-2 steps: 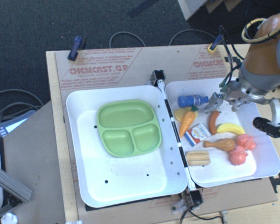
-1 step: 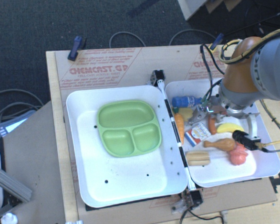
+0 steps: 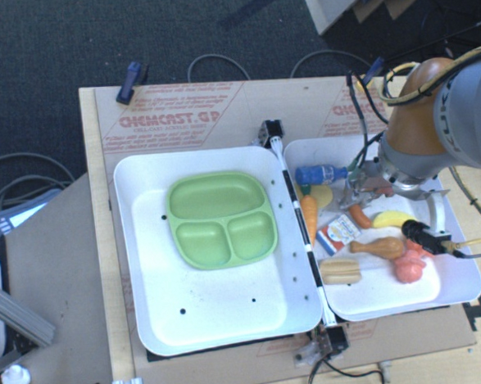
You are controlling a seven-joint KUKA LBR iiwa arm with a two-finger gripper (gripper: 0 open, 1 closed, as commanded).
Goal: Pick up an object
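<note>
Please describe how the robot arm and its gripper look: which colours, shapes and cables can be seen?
The arm is a thick rounded grey body with a glossy orange band above the wrist. Under the band sits a grey, ring-shaped wrist section. The gripper is a small metallic assembly with reddish parts. Black and yellow cables loop beside the wrist.

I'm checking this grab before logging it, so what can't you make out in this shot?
- Gripper, camera view: fingers hidden under the wrist; grip unreadable.
- Blue bottle: right end hidden by the gripper.
- Small packet: print too small to read.
- Right bin: far corner covered by the arm.
</note>
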